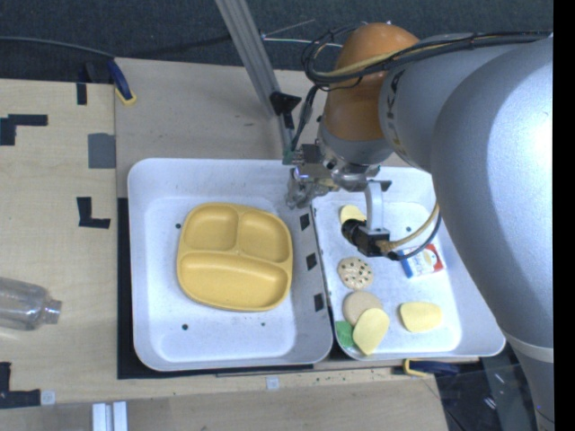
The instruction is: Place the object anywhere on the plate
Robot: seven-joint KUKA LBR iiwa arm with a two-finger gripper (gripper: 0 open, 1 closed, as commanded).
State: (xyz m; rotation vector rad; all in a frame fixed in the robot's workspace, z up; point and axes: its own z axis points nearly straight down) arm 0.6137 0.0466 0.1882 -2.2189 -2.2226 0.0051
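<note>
Closest to my lens is the arm [503, 178], its grey bulk covering the right side of the bench [198, 115] and hanging over the right edge of the right bin [467, 326].

Along that bin's near edge I see a green piece [343, 336] with a pale yellow piece [371, 330] lying against it. A tan round piece [359, 303] touches the pale one from behind. A yellow lemon-shaped piece [420, 316] sits just to their right, apart from them. Further in lies a speckled cookie [355, 272], close to the wall the two bins share. A small red, white and blue carton [426, 261] lies off to the cookie's right. Toward the far edge is a small yellow piece [349, 214].

I cannot tell which of these is the object meant, but all of them lie in the right bin, apart from the plate [235, 256]. That yellow, three-part plate lies flat in the middle of the left bin [151, 268].

On the bench's left edge, outside the bins, a clear plastic bottle [22, 303] lies on its side.

Farthest back, the gripper [301, 187] hangs below the orange band, over the shared wall near the bins' far edge. From this view I cannot tell how wide it stands or whether it holds anything.
</note>
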